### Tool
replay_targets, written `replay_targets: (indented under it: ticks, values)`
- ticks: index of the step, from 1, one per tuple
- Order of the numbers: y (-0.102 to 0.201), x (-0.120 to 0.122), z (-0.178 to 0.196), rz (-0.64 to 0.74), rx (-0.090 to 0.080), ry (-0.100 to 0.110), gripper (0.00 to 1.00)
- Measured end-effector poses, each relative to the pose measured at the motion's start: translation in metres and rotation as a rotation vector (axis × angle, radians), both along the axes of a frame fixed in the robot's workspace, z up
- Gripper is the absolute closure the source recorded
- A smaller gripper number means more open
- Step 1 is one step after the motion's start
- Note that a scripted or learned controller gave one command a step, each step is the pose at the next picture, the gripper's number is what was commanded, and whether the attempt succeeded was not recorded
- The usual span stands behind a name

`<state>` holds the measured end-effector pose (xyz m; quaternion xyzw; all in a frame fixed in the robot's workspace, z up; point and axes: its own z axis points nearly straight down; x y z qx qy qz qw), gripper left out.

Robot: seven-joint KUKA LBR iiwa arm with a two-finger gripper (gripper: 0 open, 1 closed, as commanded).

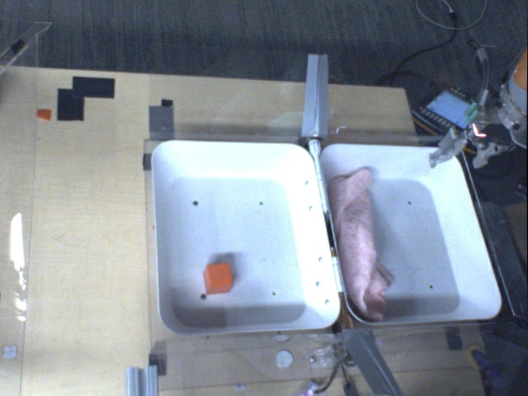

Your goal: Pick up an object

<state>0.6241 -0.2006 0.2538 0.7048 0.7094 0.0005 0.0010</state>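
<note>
Both bins white: left bin (165, 221), right bin (462, 221), each with a few small dark dots on the floor. Orange block (219, 278) in left bin. Pale pink cloth (359, 238), fuzzy texture, in right bin. Bench (74, 221) light tan wood. Black L-shaped patch (81, 95) and small orange square (44, 115) on bench. Grey metal divider bar (315, 97) between bins. Floor dark grey carpet (206, 23).

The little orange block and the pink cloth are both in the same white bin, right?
Not quite. The camera view shows the small orange block in the left white bin, while the crumpled pink cloth lies in the right white bin, along its left wall. They are in separate bins.
</note>
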Motion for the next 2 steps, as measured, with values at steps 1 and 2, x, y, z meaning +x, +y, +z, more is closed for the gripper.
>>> replay_targets:
  ticks: [1, 2]
  values:
    - [0.058, 0.046, -0.13, 0.048, 0.001, 0.0, 0.0]
    - [0.099, 0.023, -0.164, 0.176, -0.001, -0.011, 0.0]
